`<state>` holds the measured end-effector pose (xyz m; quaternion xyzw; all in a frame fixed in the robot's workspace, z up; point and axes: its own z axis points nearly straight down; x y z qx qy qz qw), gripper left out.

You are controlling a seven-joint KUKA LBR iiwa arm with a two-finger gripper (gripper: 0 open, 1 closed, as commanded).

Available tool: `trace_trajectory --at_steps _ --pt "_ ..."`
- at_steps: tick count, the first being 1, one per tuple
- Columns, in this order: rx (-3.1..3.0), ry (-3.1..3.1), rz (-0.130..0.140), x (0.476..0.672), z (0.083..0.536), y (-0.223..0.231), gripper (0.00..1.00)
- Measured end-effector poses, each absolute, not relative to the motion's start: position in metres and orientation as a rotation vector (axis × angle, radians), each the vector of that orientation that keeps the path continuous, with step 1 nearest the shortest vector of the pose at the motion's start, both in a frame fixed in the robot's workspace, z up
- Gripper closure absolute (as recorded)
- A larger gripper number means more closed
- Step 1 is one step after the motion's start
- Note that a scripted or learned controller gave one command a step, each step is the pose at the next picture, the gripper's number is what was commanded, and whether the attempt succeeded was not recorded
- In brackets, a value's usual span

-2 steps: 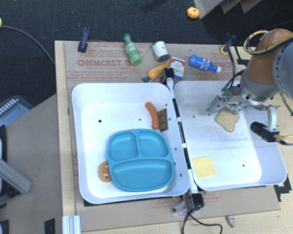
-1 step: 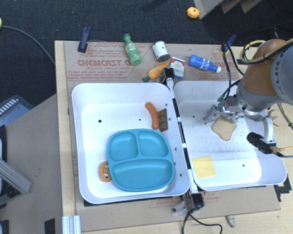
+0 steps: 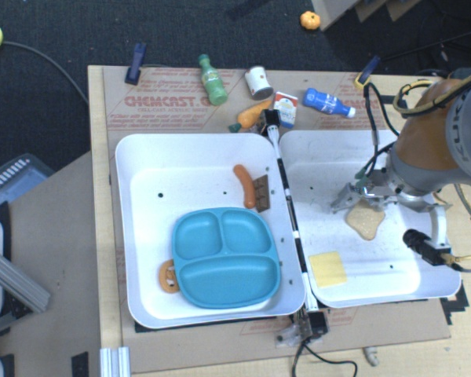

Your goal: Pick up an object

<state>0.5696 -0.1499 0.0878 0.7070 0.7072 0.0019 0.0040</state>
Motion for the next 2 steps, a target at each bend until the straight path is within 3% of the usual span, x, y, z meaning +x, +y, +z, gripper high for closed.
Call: trace_trajectory --at_steps 2 --pt "2.217 2.216 0.003 0.508 0.088 -0.205 0.0"
